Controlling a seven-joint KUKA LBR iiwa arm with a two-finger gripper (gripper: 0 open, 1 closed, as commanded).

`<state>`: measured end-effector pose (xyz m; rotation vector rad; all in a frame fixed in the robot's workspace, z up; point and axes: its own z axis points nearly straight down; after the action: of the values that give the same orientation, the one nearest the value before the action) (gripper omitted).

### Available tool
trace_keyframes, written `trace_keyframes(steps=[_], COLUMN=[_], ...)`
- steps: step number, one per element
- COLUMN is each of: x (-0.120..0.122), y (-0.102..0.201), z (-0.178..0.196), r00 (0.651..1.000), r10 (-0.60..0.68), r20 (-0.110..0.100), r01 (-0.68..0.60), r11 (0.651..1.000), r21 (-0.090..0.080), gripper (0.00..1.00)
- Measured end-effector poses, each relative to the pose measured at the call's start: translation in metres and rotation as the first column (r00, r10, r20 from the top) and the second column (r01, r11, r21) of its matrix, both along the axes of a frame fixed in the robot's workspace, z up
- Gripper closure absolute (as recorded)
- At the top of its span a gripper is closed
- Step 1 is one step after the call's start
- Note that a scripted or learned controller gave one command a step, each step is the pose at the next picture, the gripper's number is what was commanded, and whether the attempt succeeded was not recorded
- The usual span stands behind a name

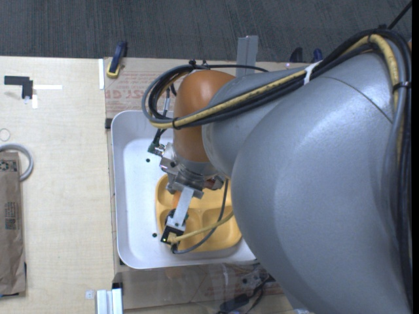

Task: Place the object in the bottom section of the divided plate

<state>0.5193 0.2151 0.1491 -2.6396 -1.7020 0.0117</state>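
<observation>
**Gripper above yellow divided plate, in white bin**

Gripper (185,178): one, below the orange band of the grey arm (314,175), poised over the white bin's (134,201) middle, above the upper left part of the divided plate (216,241). Open or closed: cannot tell, the wrist hides it from above. Nothing can be seen held.

Items, listed by place relative to the white bin:

1. Brown paper packet (10,227): far left of the bin, flat on the tabletop (65,175), cut by the picture's edge.
2. Grey loop (23,159): far left of the bin, just above the packet.
3. Black L-shaped piece (18,84): far left of the bin and higher, beside a strip of white tape.
4. Blue and yellow tool (118,59): above the bin's upper left corner, at the tabletop's far edge.
5. Divided plate: yellow, inside the bin, in its lower right part; a raised ridge shows; its right side lies under the arm.
</observation>
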Motion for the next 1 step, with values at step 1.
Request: trace_keyframes(steps=[1], x=[0.0815], y=[0.0129], z=[0.0563], r00=[0.996], r10=[-0.093], r20=[0.004], r01=[0.093], r11=[0.996], r21=[0.000], gripper=[1.00])
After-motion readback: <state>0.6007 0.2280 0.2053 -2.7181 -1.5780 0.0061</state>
